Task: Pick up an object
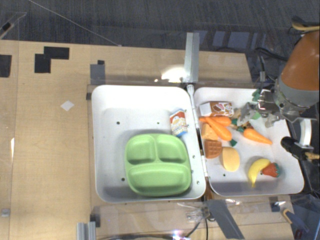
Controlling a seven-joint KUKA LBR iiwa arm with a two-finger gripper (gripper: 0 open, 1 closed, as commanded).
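**Gripper over the right bin, among the toy food**

Nearest the camera, along the front of the right bin (pixel 295 186): a yellow banana (pixel 256 169) curving beside a red strawberry (pixel 270 170), touching or nearly so. Just behind, a pale yellow rounded piece (pixel 230 159), with a brown waffle (pixel 212 148) to its left against the dividing wall. In the left bin (pixel 107 134), toward the front, a green three-compartment tray (pixel 158 164) lying flat.

Further back: a small carton (pixel 178 123) at the left bin's right wall, just behind the tray. Across the wall, a cluster of orange carrot pieces (pixel 218 126), and one more carrot (pixel 257 136) lying apart to the right, tip pointing right. Behind the cluster, a brown-and-white packet (pixel 219 108).

Over the far right part of that bin, the gripper (pixel 260 110), reaching in under the grey arm (pixel 300 91) with its orange band, just above the lone carrot. Cannot tell its grasp state amid the clutter; nothing visibly held. All on the tan table (pixel 45 149).
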